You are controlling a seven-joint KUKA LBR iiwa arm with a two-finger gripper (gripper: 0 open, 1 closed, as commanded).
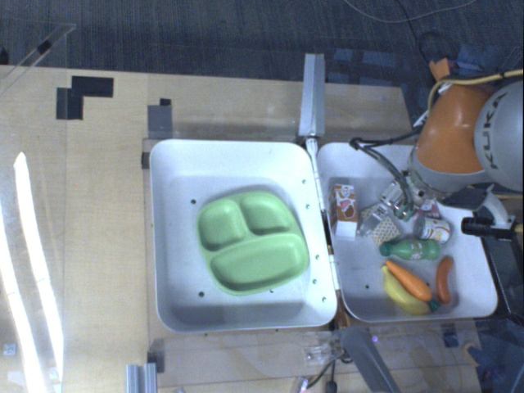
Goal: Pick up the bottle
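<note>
Green plastic bottle (413,250) lay on its side in right bin (475,301), just below gripper (385,218); claw's spread could not be told. Smooth carrot (408,279), banana (405,295) beneath.

Looks like a robotics lab setup, not anyone's home. A wooden bench (98,244) holds two white bins (172,301) bolted between metal brackets (313,97), a big industrial arm (458,133) leans in, loose cables (409,15) trail over dark carpet (205,23), and black tape marks (82,95) sit on the benchtop.
</note>
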